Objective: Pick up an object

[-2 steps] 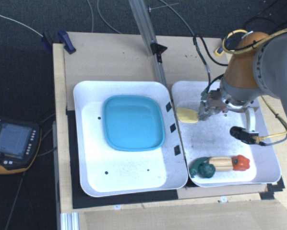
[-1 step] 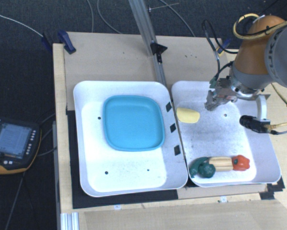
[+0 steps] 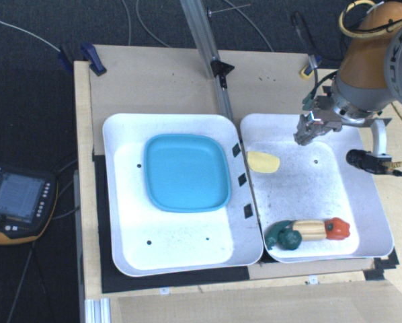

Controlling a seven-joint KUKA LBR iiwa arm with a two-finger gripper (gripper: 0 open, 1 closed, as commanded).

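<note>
Toy vegetable stick (image 3: 308, 231) lengthwise left-right, red tip rightward, green end leftward.

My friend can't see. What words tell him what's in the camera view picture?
A robot gripper hangs over the right white bin, which has a yellow piece and a green, tan and red toy. The left bin holds a blue plate.

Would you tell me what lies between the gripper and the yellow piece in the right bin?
Nothing: in the camera view only bare speckled bin floor separates the gripper from the yellow piece.
</note>
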